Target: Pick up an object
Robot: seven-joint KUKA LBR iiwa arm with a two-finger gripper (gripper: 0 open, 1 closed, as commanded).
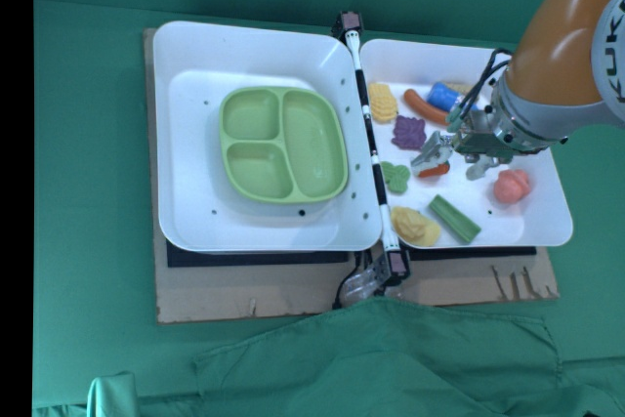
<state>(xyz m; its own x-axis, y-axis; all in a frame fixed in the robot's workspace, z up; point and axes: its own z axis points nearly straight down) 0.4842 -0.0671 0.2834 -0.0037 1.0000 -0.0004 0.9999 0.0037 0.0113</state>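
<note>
A broad, rounded orange band (564, 39) is seen above the wrist, glossy under the light. Beside it a pale grey casing (611, 44) is marked with dark lettering, cut off at the frame edge. Below, a ringed silver-grey wrist section (532, 124) is made out. Thin black cables (481, 85) are looped down to the metallic gripper (451, 157).

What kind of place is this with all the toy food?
Probably a robot test bench in a lab, not a kitchen. A robot arm reaches over two white bins; one holds toy food, the other a green plate, all on green cloth.
</note>
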